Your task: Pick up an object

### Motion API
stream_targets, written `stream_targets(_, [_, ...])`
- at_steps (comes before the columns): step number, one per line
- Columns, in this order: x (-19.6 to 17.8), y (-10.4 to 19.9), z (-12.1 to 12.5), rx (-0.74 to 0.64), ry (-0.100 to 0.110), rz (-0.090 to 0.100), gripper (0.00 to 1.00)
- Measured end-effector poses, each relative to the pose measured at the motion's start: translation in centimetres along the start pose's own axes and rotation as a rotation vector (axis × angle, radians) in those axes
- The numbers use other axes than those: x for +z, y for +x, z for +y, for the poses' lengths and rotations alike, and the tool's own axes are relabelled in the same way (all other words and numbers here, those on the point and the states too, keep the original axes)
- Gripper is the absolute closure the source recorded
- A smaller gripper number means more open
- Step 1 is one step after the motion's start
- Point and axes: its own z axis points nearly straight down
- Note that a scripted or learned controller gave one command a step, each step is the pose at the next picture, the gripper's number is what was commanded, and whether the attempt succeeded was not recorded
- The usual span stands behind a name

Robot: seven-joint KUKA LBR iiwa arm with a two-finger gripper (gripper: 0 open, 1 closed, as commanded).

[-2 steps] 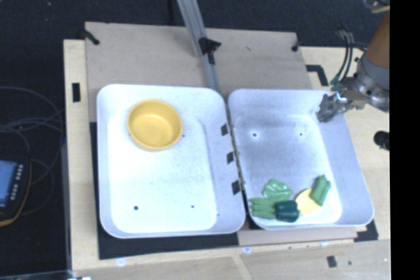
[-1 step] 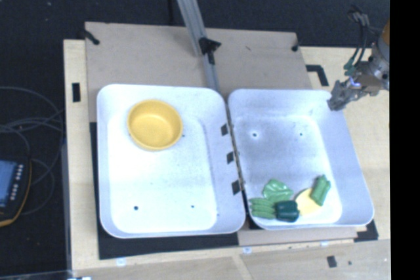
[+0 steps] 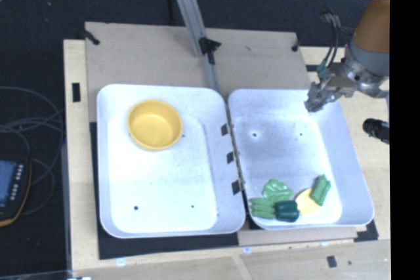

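A cluster of small objects lies in the near corner of the right bin (image 3: 289,141): a light green crumpled piece (image 3: 277,189), a green flat piece (image 3: 262,208), a dark teal block (image 3: 286,210), a yellow item (image 3: 306,201) and a green block (image 3: 320,189). My gripper (image 3: 316,101) hangs over the far right corner of that bin, well away from the cluster, with nothing seen between its fingers. A yellow bowl (image 3: 155,124) sits in the far part of the left bin (image 3: 164,200).
A grey metal rail (image 3: 188,0) slants down from the top to the gap between the bins. Black clips (image 3: 231,157) line the divide. A handheld pendant (image 3: 12,188) and cables lie off the bench at left.
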Motion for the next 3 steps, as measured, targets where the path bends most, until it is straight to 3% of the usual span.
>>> stream_targets(3, [-0.1, 16.3, 1.9, -0.001, 0.000, 0.001, 1.00])
